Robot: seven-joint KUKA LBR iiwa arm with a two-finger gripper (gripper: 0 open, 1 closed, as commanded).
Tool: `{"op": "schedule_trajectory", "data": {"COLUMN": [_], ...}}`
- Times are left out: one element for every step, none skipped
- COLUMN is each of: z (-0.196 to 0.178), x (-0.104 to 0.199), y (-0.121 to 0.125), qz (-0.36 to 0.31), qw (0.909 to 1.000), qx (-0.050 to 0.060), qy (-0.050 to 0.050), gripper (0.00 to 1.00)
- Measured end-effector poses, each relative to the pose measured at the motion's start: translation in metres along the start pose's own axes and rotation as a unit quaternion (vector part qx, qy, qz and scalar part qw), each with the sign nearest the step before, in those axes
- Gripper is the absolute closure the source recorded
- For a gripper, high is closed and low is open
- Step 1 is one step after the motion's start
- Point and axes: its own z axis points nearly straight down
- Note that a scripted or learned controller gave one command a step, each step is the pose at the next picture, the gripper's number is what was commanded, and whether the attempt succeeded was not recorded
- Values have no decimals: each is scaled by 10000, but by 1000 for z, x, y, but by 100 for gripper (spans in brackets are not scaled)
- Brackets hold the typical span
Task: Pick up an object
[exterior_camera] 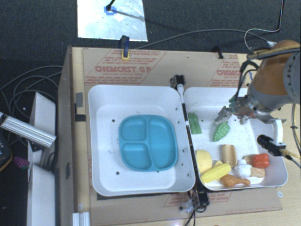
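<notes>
My gripper (229, 113) hangs over the upper middle of the right bin (207, 98), just above and apart from a bumpy green vegetable (221, 131). Nothing shows in its grasp. To the left, a flat green block (194, 124) lies against the bin's left wall. Along the front of the bin are a pale yellow round piece (203, 159), a yellow corn cob (216, 172), a tan bread-like cylinder (228, 153), an orange drumstick (233, 181), a small white piece (243, 167) and a red tomato (261, 161).
The left bin (101, 126) holds a blue divided plate (148, 142) at its middle. A dark divider (186, 135) runs between the two bins. Cables trail over the bench behind the bins. The grey and orange arm (277, 74) comes in from the right.
</notes>
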Motion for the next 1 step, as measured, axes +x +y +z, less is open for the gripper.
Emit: {"op": "schedule_trajectory", "data": {"z": [66], "x": [6], "y": [-2], "qz": [11], "qw": [10000], "qx": [-8], "qy": [-3], "gripper": [0]}}
